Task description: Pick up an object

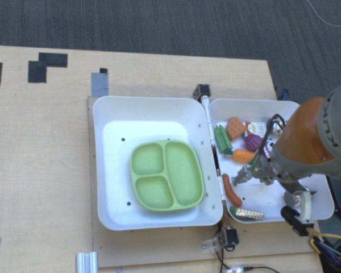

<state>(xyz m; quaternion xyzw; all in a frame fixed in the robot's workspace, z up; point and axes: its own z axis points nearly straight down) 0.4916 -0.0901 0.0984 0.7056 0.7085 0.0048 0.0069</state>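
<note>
- Candidate objects lie in the right bin (pixel 328 206): a red sausage (pixel 232 190) just inside its left wall, a green pod (pixel 222 138) further up that wall, a waffle-brown piece (pixel 235 127) and a purple piece (pixel 254 141) toward the bin's far end, an orange piece (pixel 242 156) between them and the sausage
- The jaws (pixel 242 176) hang over the bin's middle, just right of the sausage and just below the orange piece; whether they are parted or closed cannot be told, and nothing is visibly between them
- A spoon-like item (pixel 245 214) rests at the bin's near left corner
- The left bin (pixel 100 152) holds a green divided plate (pixel 167 175)
- Risk, as judged: the toys crowd the left wall, so a descent may strike the wall or nudge a neighbour, and a round sausage may roll from the grip
- Both bins rest on the tabletop (pixel 40 152)
</note>
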